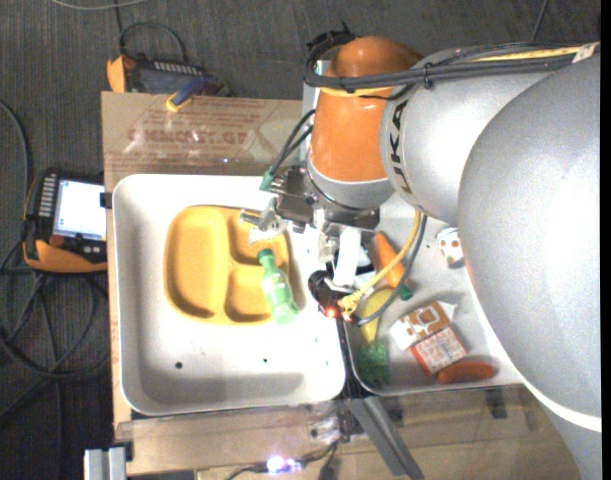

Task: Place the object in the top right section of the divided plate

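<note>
From the camera view, the grey arm with its orange band comes in from the right and covers much of the right bin. Its gripper hangs over the left bin, above the right-hand edge of the yellow divided plate. The wrist hardware hides the fingertips, so whether the fingers are spread or pressed together cannot be told from here.

The task's thing, a green bottle, lies tilted across the plate's right rim, its cap end toward the gripper and its base toward the near wall of the left bin. It sits just below the gripper in the picture, close to it, but no finger can be seen on either side of it, so a grasp is not shown. It rests partly over the plate's lower right compartment and partly on the white floor of the bin; which it touches is unclear.

In the right bin lie an orange carrot, a yellow piece, a dark green item, a small box with red print, a red sausage-like piece and a white die.

Left of the bench, on the floor, sits a handheld pendant with a lit screen
</note>
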`<state>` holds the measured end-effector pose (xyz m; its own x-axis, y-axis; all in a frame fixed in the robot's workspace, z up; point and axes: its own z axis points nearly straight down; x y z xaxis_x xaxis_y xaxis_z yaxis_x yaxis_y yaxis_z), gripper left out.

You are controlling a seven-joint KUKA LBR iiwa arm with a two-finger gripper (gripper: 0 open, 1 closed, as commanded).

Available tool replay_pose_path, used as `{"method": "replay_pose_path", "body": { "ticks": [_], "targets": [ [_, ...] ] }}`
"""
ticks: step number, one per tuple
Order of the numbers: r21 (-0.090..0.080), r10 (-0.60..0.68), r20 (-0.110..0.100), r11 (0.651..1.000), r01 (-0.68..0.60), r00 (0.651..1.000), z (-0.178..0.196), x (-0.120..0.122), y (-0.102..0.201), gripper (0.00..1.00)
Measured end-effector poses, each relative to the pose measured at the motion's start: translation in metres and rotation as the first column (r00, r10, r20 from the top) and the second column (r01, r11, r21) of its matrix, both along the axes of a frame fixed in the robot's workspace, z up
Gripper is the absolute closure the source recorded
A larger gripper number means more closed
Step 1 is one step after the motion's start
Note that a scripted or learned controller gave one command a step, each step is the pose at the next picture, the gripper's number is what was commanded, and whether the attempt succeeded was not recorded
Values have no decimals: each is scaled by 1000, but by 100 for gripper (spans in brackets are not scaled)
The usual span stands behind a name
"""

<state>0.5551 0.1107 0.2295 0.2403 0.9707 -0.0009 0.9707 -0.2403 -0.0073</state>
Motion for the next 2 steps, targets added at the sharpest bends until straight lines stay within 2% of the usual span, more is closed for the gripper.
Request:
{"method": "replay_pose_path", "body": {
  "ticks": [1,2],
  "targets": [
    [-6,365,4,931,-365,931,95,25,-18,0],
    [-7,366,0,931,-366,931,102,25,-18,100]
  ]
}}
